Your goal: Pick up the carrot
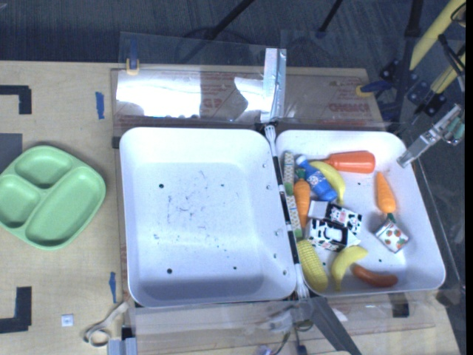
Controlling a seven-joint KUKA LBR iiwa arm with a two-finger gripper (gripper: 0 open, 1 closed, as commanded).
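Carrot [384,191] lies in the right bin [427,235], near its right edge.
The gripper [431,135] hangs above the bin's far right corner, apart from the carrot; its grip cannot be told. A die [392,236] sits just beside the carrot's leafy end.

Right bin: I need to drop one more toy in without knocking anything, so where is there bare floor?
The right bin is crowded along its left wall: bananas, corn, a blue bottle, cards. Bare floor lies between the standing carrot and the right wall, and around the dice toward the near-right corner. The left bin offers the widest bare floor.
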